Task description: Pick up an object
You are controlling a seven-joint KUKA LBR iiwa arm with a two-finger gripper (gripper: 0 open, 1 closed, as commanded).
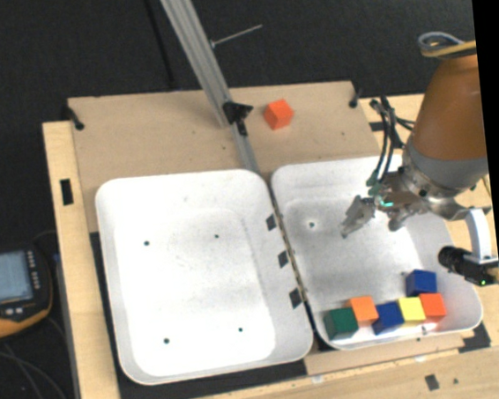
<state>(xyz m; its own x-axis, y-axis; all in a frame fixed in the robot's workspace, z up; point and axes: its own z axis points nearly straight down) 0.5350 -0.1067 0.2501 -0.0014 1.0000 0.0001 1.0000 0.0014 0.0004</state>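
Both bins [191, 271] are white. Green [340, 322], orange [364, 308], blue [388, 316] and yellow [412, 309] blocks. An orange cube [278, 114] on tan board.

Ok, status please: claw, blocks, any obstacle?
Claw over right bin, nothing between fingers. Blocks clustered at bin's near edge, untouched. One orange cube outside bins.

Six small cube-shaped blocks lie along the near edge of the right white bin [318, 178]. From left: a green block [339, 322], an orange block [364, 308], a blue block [388, 316], a yellow block [412, 309] and a red-orange block [433, 305], clustered close together. A second blue block [422, 281] sits just behind the red-orange one.
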